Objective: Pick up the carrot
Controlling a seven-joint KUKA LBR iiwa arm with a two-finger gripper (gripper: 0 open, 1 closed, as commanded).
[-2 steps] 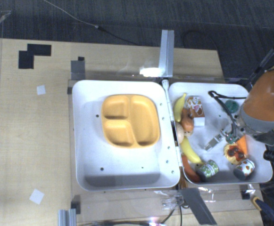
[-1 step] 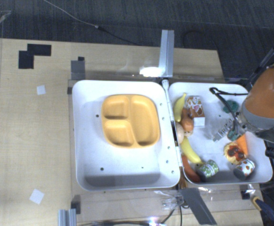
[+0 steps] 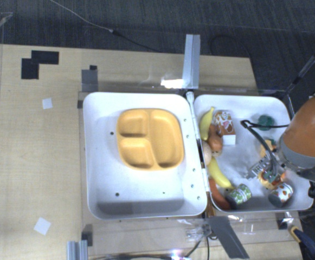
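Left bin [image 3: 100, 161]: white, containing a yellow-orange divided plate [image 3: 149, 138]. Right bin [image 3: 244, 101], beside it: white. Against the right bin's left wall: two yellow bananas [image 3: 206, 122], [image 3: 218, 172], and a brownish-orange piece [image 3: 215, 142] between them. Carrot [image 3: 218, 198], at that bin's lower left corner: orange-red. Small can [image 3: 240, 194] just beside it: green patterned label. Teal object [image 3: 265, 121] near the bin's top wall. Bench [image 3: 32, 172]: pale wood grain with black patches. Arm [image 3: 309, 134]: grey with an orange band.

The right bin [image 3: 238, 101] is crowded: bananas [image 3: 207, 122], a carton [image 3: 224, 122] and cans [image 3: 240, 195] line its left wall and near edge, with open floor only mid-bin. The left bin [image 3: 100, 161] offers free room around the yellow tray [image 3: 149, 138].
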